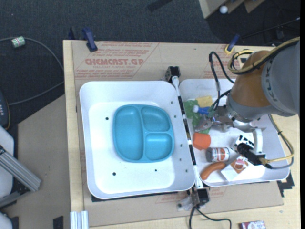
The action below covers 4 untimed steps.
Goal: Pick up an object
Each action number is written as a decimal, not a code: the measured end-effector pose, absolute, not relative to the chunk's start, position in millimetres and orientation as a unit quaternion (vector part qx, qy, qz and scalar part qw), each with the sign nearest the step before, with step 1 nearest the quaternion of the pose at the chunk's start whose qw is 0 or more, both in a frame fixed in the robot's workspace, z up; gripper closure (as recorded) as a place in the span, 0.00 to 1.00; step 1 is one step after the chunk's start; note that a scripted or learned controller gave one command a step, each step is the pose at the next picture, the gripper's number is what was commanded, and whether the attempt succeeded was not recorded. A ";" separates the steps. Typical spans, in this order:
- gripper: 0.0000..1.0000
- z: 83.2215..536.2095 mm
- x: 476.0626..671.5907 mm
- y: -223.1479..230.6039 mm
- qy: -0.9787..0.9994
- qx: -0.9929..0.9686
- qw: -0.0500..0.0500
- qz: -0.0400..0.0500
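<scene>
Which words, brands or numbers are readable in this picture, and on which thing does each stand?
"CHEMCAST GP", large red print, stands on the brown board under the bins.
Smaller red lines above and below it: too blurred to read.
The can label: too small to read.
The carton print: unreadable.

Even, bright overhead light; white bins [95, 128] nr blown out w/ mild glare. Soft shadows only. Floor at 12 & 9 o'clock dim. Slight softness overall, arm [271, 80] a bit blurry.
</scene>
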<state>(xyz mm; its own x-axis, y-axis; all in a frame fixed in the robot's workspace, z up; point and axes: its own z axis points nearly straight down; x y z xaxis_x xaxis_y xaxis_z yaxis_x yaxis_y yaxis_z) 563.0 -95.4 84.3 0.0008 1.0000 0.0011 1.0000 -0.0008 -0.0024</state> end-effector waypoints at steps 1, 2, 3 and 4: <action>0.00 84.5 567.3 -92.2 -0.707 -0.707 0.000 0.000; 0.00 152.3 583.5 -121.8 -0.707 -0.707 -0.001 0.000; 0.00 160.2 606.3 -173.7 -0.707 -0.707 -0.002 0.000; 0.00 105.2 612.0 -187.4 -0.708 -0.707 -0.001 0.000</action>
